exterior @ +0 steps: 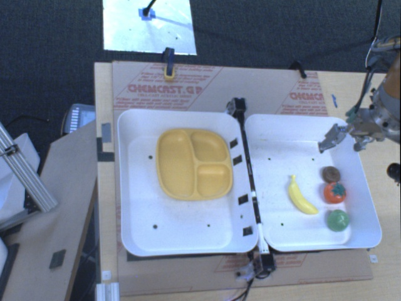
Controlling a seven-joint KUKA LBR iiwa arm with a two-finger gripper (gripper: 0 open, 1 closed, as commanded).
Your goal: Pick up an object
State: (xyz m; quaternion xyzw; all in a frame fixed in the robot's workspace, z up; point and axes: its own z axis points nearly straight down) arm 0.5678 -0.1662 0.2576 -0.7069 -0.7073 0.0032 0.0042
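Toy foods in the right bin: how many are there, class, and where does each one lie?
4. The banana lies near the bin's middle; along the right side, from back to front, sit the brown piece, the tomato and the green ball. Nothing seems hidden.

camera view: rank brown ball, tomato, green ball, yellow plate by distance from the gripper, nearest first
From the gripper, above the right bin's far right corner:
1. Brown ball, just below it, right bin.
2. Tomato, next down the right side.
3. Green ball, near front right corner.
4. Yellow plate, left bin.
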